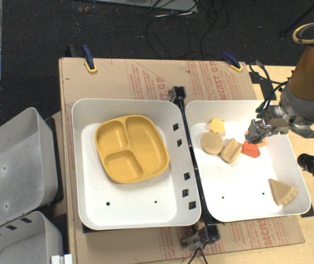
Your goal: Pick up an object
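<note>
**Gripper low over the right bin, beside an orange piece**

Nearest the camera, the cardboard sheet [124,241] covering the bench shows as a bare strip below the two bins, with a dark clamp at the foot of the seam between them. At the lower left, grey plastic tubs [11,169] sit off the bench.

The left bin [85,202] holds a yellow divided tray [130,147], lying a little askew near its middle; white floor is open all round it, widest along the front.

The right bin [223,208] has a tan wedge [281,191] near its front right corner, well apart from the rest. The front and middle of its floor are open. Further back, a round tan piece [212,143] touches a tan block [231,150], with a small yellow piece [217,126] just behind them. Just right of the block lies an orange piece [250,150]. The gripper [258,132] stands directly over its far edge; from this angle it is impossible to tell how far the jaws are parted, or whether they hold anything.

Beyond the bins, two yellow-tipped clamps [90,64] pin the cardboard's far edge, and cables trail over dark floor [36,26].
</note>
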`<control>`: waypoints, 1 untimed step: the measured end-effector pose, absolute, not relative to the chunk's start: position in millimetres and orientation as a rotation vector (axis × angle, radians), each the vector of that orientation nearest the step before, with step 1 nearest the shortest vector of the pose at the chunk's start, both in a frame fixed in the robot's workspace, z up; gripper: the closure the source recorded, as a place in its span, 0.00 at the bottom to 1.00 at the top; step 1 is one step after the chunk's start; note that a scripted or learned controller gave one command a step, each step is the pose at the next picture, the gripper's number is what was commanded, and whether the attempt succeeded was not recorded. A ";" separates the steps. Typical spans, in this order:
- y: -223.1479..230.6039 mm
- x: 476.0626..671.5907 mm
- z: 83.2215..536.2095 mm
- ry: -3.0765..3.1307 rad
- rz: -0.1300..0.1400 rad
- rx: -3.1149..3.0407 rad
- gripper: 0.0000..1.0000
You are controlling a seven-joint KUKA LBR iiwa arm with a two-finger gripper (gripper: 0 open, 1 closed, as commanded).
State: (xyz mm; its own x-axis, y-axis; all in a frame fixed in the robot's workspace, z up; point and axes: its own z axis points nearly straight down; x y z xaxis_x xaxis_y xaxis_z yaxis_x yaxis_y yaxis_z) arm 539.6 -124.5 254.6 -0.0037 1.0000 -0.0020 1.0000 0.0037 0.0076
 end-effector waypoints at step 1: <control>-74.0 527.8 241.4 2.232 -0.001 2.216 1.00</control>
State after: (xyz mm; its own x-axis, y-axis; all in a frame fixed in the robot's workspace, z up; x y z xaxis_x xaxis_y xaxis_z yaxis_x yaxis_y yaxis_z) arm 527.8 -74.0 241.4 -0.0071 1.0000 0.0018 1.0000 0.0072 -0.0027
